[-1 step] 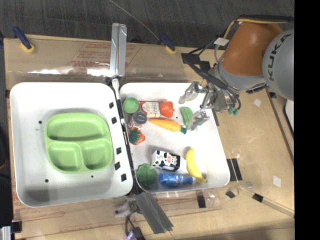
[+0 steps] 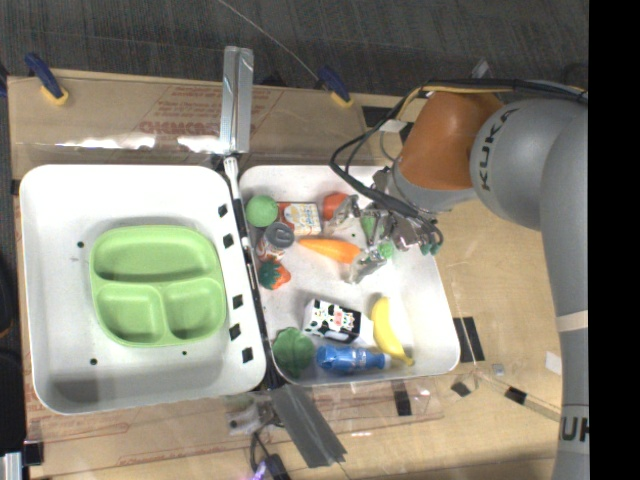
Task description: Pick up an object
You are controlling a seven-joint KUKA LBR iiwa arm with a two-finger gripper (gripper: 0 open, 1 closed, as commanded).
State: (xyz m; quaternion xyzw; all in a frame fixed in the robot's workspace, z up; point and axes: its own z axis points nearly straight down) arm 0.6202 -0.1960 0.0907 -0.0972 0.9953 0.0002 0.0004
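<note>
My gripper (image 2: 372, 251) hangs over the upper middle of the right bin (image 2: 432, 318), its metal fingers pointing down beside the right end of an orange carrot (image 2: 328, 250). Nothing shows between the fingers. Around it lie a green ball (image 2: 261, 210), a small printed box (image 2: 300, 214), a red-orange piece (image 2: 335, 206), a dark grey cap (image 2: 280, 236) and a strawberry-like red piece (image 2: 274, 274). Lower in the bin are a black-and-white cow-patterned item (image 2: 332, 320), a yellow banana (image 2: 388, 330), a blue bottle (image 2: 350, 359) and a dark green vegetable (image 2: 293, 351).
The left bin (image 2: 50, 268) holds a green divided tray (image 2: 157, 285). A metal divider bar (image 2: 237, 108) stands between the bins at the back. Cables loop from the orange wrist band (image 2: 445, 143) above the gripper.
</note>
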